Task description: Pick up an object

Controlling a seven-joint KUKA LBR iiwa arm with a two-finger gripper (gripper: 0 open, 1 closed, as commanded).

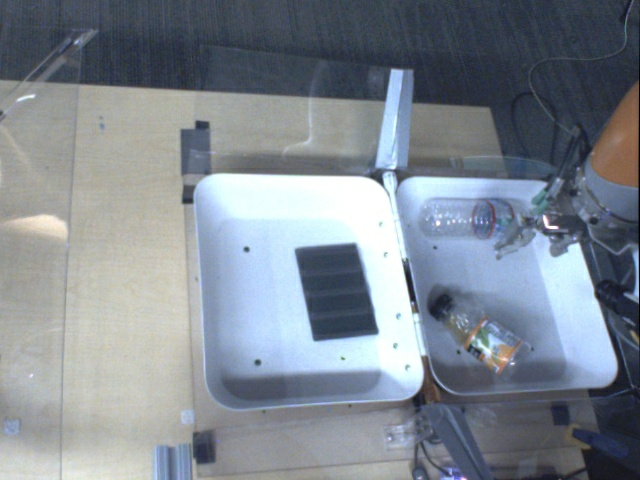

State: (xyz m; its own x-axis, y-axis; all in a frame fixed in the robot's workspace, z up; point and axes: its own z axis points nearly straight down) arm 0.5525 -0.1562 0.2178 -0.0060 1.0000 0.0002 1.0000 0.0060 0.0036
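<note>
Single fixed camera view, mounted above the bench (100, 268) and looking down at a slant, far enough back to frame both white bins whole: left bin (230, 368) and right bin (580, 318) side by side, with dark floor (300, 18) along the far edge of the frame. The arm (615, 158) enters from the right edge. Near bench edge falls at the bottom of the frame
</note>
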